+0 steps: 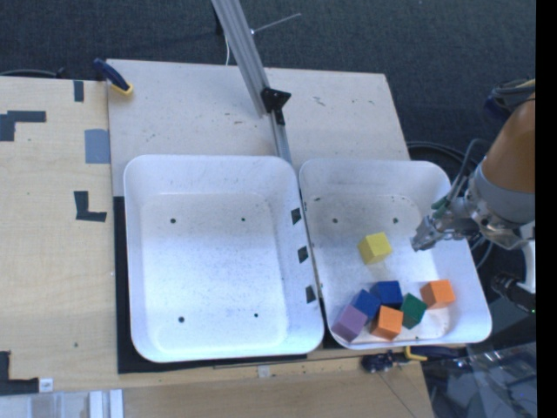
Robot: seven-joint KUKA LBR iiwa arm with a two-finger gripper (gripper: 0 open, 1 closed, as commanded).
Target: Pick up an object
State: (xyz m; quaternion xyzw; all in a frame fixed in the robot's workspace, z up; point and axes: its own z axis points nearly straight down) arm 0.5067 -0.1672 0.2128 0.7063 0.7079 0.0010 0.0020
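I hang my gripper (426, 238) over the right bin (365, 174), near its right wall, nothing visibly held; whether my jaws are open I cannot tell. The yellow cube (376, 247) lies just beside me toward the bin's middle. Approach step: next I must centre over it and descend.

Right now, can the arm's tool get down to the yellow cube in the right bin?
Probably yes. The tool hangs just right of the yellow cube, which sits alone on bare bin floor, apart from the cluster of blocks nearer the front.
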